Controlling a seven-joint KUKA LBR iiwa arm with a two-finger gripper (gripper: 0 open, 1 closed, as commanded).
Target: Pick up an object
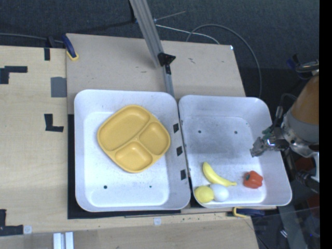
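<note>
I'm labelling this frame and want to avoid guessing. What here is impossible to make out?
- Hand, camera view: small and blurred at the right bin's edge; open or shut is unclear.
- Arm: cut off by the picture's right side.
- Yellow ball and white ball: too small to identify; touching or apart is unclear.
- Red thing: too small to identify.

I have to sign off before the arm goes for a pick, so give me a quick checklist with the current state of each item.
1. Targets in reach: banana, red pepper, lemon and white ball lie in the right bin: ok.
2. Isolated target: pepper sits apart from the rest: ok.
3. Lemon and ball separated: touching: not ok.
4. Hand over the right bin, at its right wall: ok.
5. Hand ready to grasp: cannot tell.
6. Yellow tray out of the way, in the left bin: ok.
</note>
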